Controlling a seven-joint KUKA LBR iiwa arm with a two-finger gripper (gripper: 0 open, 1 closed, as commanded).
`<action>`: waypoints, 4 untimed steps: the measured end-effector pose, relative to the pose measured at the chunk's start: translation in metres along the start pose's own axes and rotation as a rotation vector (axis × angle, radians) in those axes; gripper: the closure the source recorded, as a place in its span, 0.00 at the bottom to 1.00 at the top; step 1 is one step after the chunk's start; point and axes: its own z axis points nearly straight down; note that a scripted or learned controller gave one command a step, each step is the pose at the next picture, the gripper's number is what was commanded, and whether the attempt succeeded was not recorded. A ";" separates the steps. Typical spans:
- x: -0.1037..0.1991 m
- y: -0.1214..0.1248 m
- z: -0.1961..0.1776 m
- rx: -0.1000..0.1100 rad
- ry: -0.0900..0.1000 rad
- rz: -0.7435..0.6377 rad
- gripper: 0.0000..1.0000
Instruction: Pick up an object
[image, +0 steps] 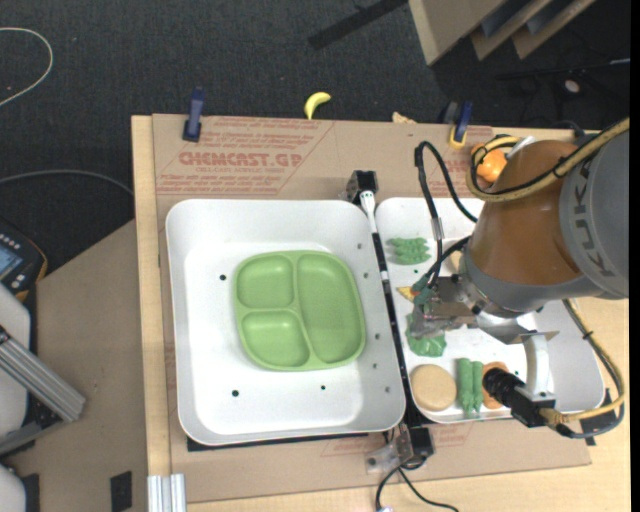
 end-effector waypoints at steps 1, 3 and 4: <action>0.035 0.003 -0.149 -0.028 0.000 -0.003 1.00; 0.093 0.002 -0.184 -0.014 -0.003 0.002 1.00; 0.088 0.045 -0.088 0.000 -0.005 0.006 1.00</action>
